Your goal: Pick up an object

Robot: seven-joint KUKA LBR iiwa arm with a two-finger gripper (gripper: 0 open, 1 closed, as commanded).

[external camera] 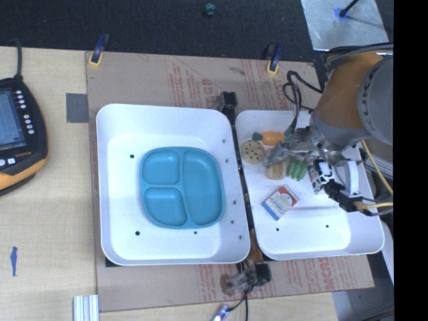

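Two white bins sit side by side on a sheet of brown card (pixel 167 72) on the bench (pixel 47 246). The left bin (pixel 114 233) holds a blue plate (pixel 182 186) with three parts, lying flat in the middle. The right bin (pixel 334 243) holds the small things. A round cookie (pixel 252 151) with dark dots lies near the bin's top left corner. Just beside it, to the right, is a little orange thing (pixel 271 138). Below that is a tan block (pixel 275 171), and next to it a green thing (pixel 297 170). A small card box (pixel 280 202) in blue, red and white lies lower down, tilted, apart from the rest. The grey arm (pixel 364 102) with its orange band comes in from the right and hangs over the top of the right bin. The jaws (pixel 289 154) are low over the pile, right by the tan block and the green thing. I cannot tell if the jaws are open or closed, or if they hold any of the things. Two blue clips (pixel 98 47) pin the card at its top edge. A black and orange hand screen (pixel 17 129) lies on the bench at the far left.
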